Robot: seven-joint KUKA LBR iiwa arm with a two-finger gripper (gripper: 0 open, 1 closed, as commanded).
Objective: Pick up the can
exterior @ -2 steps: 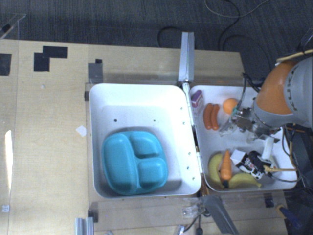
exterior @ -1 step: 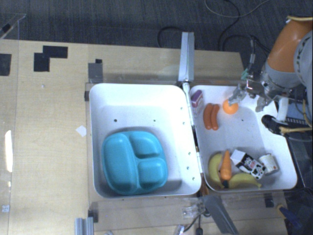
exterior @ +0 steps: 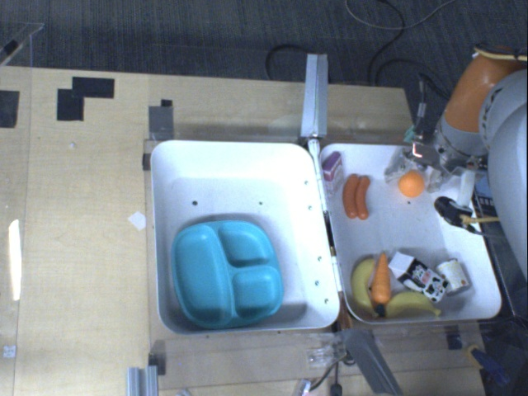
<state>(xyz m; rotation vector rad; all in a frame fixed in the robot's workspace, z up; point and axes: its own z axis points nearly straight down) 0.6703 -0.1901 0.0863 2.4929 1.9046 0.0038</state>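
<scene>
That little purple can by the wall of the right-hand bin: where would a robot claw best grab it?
Probably from straight above, gripping the small purple can across its rounded sides. It sits close against the left wall of the right white bin, so the pinch should run along that wall, not across it. The two reddish sausages lie apart from it, leaving some room.

Bench top (exterior: 82,246): pale wood-look laminate, matt, with a clear glossy sheet noted at 9 o'clock. Both bins (exterior: 239,163) appear as smooth white plastic with a soft sheen. Blue divided tray (exterior: 224,272) at 7 o'clock: smooth matt plastic. Divider rail (exterior: 313,97) at 12 o'clock: brushed metal. Floor (exterior: 206,11) beyond: dark, rough carpet weave. Arm (exterior: 483,110) at 3 o'clock: smooth orange band, grey casing.
</scene>
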